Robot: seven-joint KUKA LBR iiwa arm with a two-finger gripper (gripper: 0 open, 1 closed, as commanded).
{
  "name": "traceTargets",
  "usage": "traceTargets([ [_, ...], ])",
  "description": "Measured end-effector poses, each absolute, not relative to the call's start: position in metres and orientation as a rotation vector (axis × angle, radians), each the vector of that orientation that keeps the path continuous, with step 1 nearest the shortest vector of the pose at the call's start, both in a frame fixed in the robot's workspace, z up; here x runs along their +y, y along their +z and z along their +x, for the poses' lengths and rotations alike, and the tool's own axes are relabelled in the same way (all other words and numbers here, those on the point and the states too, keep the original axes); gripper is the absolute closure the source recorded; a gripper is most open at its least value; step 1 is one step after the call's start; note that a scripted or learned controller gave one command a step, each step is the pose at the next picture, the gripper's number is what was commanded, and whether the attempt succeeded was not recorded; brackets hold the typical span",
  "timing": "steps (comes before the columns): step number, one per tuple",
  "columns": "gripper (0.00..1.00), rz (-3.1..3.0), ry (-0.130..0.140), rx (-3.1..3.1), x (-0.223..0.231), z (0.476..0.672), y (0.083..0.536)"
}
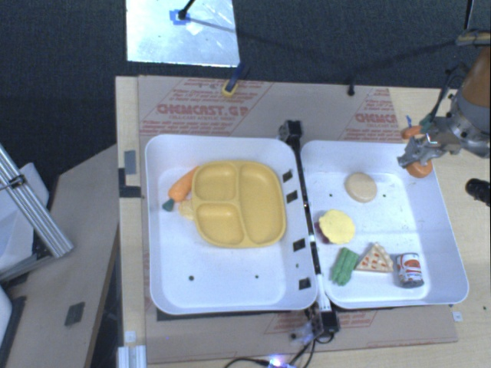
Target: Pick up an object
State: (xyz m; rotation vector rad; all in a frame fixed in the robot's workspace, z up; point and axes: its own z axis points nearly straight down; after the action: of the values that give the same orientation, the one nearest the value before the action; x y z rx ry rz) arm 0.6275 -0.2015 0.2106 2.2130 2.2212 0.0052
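Two white bins side by side on a worktop, over cardboard printed in red; the lettering reads roughly "CHEMCAST GP" (faint, partly hidden). Left bin: a yellow tray with three compartments, and a carrot touching the tray's left edge, green top pointing lower left. Right bin: a pale round bun near the middle top; a yellow disc below it, lying on something dark; a green piece; a pizza slice just beside it; a small can with a red and white label (text unreadable). The arm enters from the right. Its pincer hangs over the right bin's upper right corner, beside an orange object at the rim; whether it is released or clenched cannot be told.
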Motion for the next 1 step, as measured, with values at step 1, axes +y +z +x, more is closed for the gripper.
traceTargets([
  [1,1.00,2.215,0.003,2.223,-0.2017,0.6285,0.2255],
])
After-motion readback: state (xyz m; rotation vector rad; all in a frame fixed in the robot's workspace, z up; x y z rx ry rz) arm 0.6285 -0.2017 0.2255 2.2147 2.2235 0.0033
